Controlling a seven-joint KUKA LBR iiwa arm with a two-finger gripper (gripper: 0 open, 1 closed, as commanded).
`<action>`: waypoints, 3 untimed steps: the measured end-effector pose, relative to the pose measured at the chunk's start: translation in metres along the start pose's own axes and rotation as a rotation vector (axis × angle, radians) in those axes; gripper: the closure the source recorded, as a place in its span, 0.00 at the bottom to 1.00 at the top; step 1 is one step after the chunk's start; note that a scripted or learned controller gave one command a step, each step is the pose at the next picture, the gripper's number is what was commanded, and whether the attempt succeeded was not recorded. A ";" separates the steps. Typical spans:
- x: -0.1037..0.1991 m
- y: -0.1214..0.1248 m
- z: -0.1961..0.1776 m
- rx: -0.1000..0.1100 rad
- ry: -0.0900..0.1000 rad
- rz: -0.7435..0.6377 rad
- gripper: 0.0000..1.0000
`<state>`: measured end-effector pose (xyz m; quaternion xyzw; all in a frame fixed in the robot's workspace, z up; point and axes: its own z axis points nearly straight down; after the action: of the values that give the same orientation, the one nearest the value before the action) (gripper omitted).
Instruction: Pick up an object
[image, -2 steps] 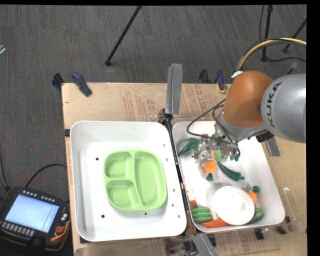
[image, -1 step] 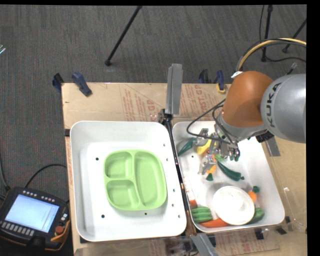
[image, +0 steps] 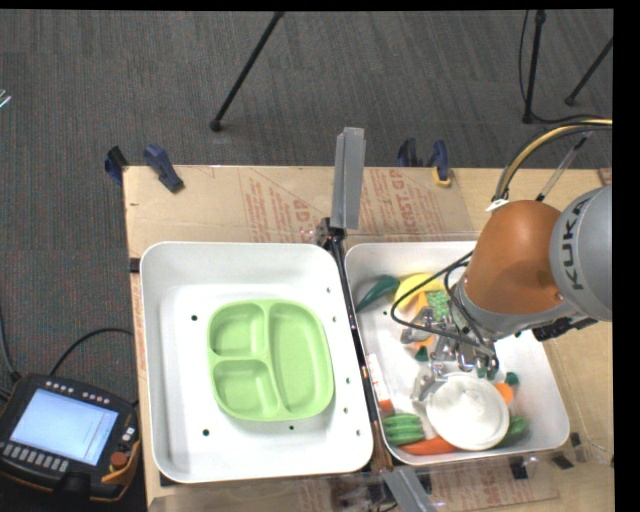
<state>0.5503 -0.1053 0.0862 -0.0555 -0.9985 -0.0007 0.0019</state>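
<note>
Task things: several small toy foods lie in the right bin (image: 552, 385), crowded together around a white bowl (image: 467, 412).
Bowl: round and white, in the front part of the right bin, its top side facing up.
Carrot: an orange carrot (image: 432, 447) lies at the front wall, touching the bowl's rim.
Green pieces: a dark green ribbed piece (image: 402, 428) lies just left of the bowl; a teal piece (image: 377, 291) lies near the back left corner.
Yellow piece: a yellow thing (image: 417, 291) lies at the back, partly hidden under the arm (image: 515, 262).
Gripper: the gripper (image: 448, 368) is low in the right bin, just above the bowl's back rim; cables and metal parts hide it, so I cannot tell its state and I cannot see any thing held.
In the way: the orange wrist cover hides the back of the right bin.
Left bin: the left bin (image: 165, 300) holds a light green tray (image: 270, 360) with three compartments.
Around: blue clamps (image: 160, 166) at the bench's back edge; a pendant (image: 68, 432) with a lit screen on the floor at the left.
Writing: "KUKA" on the grey arm, partly seen; red print on the cardboard (image: 270, 205), too small to read.
</note>
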 end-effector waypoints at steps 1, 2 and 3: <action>-0.001 0.001 -0.010 0.000 -0.003 -0.004 1.00; -0.001 0.001 -0.010 -0.001 -0.001 -0.004 0.00; -0.002 0.002 -0.019 -0.001 -0.003 -0.007 1.00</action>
<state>0.5524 -0.1037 0.1056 -0.0522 -0.9986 -0.0010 0.0002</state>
